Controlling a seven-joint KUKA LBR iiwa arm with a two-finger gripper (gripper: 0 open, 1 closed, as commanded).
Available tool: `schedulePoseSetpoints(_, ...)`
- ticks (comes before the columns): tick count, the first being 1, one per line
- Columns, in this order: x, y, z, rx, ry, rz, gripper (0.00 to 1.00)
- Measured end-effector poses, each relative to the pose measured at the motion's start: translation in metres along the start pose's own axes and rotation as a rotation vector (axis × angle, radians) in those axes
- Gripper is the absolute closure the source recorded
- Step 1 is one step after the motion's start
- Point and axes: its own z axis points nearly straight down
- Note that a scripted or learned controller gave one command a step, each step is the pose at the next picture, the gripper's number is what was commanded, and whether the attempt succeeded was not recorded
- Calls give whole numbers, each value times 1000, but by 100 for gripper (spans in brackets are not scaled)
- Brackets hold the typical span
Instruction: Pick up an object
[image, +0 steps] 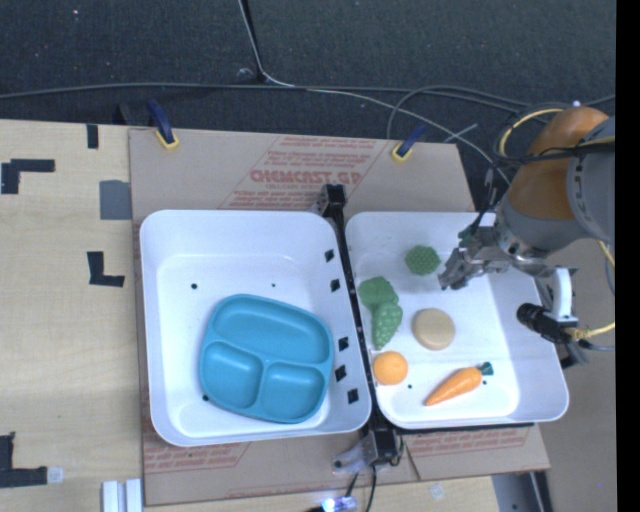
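The right bin (520, 400) holds a small green broccoli-like piece (422, 260), two leafy green pieces (381, 305), a round beige disc (434, 329), an orange ball (390, 368) and a carrot (455, 385). My gripper (460, 272) hangs over the right bin's upper middle, just right of the small green piece and above the beige disc. Its dark fingers point down and left; nothing shows between them.
The left bin (160, 240) contains a blue divided tray (265, 358). A black divider clip strip (340, 290) runs between the bins. Cables (420, 110) trail across the cardboard behind. The arm's orange band (560, 140) stands at the right.
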Motion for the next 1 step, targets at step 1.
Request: schedulePoseSetpoints(1,3,1,-63,0,-1,0,100)
